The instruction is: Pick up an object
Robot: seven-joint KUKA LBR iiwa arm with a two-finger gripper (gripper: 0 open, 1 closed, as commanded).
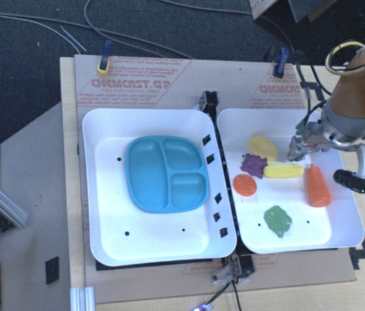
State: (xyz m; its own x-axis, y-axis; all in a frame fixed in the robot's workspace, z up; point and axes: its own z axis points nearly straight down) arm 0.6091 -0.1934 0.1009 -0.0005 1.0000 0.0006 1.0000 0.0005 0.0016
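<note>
The right bin (344,235) holds several toy foods: a yellow lemon-like piece (262,146), a purple grape bunch (254,164), a yellow corn cob (284,170), an orange round piece (245,185), an orange carrot (317,186) and a green leafy piece (277,219). My gripper (297,150) is low over the bin's upper middle, just above the corn cob's right end and to the right of the lemon-like piece. The arm's wrist covers it from above.
A blue divided plate (167,173) lies in the left bin (104,225). A black divider (216,167) runs between the two bins. Clamps and cables sit along the bench's far edge, and a black fitting (354,180) juts in at the right.
</note>
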